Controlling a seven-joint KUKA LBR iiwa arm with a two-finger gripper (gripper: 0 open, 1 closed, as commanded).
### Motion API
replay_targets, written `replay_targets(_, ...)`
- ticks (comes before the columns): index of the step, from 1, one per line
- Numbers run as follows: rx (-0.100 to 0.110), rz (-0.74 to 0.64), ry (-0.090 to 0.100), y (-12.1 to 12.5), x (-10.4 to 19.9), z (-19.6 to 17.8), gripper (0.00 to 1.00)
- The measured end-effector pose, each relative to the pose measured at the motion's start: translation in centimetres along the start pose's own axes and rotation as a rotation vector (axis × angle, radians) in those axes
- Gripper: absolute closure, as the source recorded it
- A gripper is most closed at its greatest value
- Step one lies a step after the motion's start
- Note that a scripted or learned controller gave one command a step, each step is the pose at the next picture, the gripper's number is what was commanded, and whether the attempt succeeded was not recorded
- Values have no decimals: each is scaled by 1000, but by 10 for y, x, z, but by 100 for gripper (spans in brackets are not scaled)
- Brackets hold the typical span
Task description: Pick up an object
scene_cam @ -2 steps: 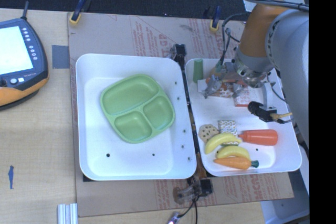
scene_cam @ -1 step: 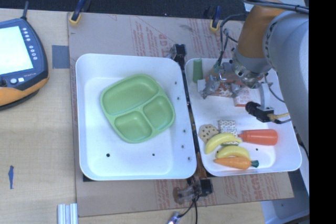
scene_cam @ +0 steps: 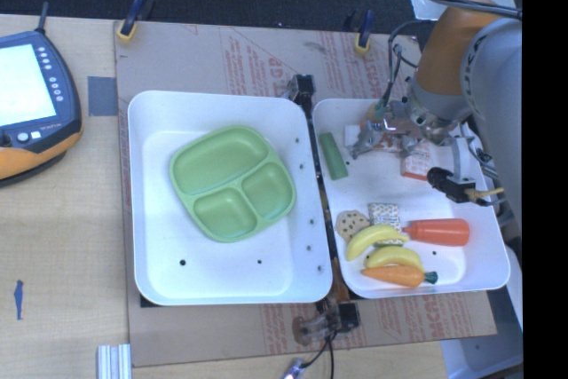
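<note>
The gripper (scene_cam: 377,133) hangs low over the top of the right bin (scene_cam: 497,266), and I cannot tell what it has, so it should go straight down on one toy, like the green block (scene_cam: 334,156) just beside it.

- A robotics lab bench — not a home or kitchen: a wooden tabletop (scene_cam: 62,226) bears a cardboard sheet (scene_cam: 231,58) held down by clamps (scene_cam: 131,20) along its 12 o'clock edge.
- At 9 o'clock lies a teach pendant (scene_cam: 31,106) with a lit screen — control gear for an industrial arm.
- The grey arm (scene_cam: 479,58) with its orange band enters at 2 o'clock.
- Two white bins (scene_cam: 151,271) sit side by side, holding toy food (scene_cam: 390,257) and a green divided plate (scene_cam: 232,182) as test props.
</note>
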State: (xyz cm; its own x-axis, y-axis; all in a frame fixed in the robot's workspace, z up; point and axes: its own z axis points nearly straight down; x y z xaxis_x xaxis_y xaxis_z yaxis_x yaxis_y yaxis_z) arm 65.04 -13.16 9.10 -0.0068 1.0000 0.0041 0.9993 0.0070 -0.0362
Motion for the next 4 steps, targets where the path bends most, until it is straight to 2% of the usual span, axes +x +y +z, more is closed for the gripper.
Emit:
replay_targets(1, -33, 5, -4, -134, -52, -80, 0)
replay_targets(2, -30, -1, -4, -108, 36, 4, 0)
replay_targets(3, -33, 4, -3, -36, 36, 1, 0)
replay_targets(4, -18, 7, 0, 3, 29, 2, 0)
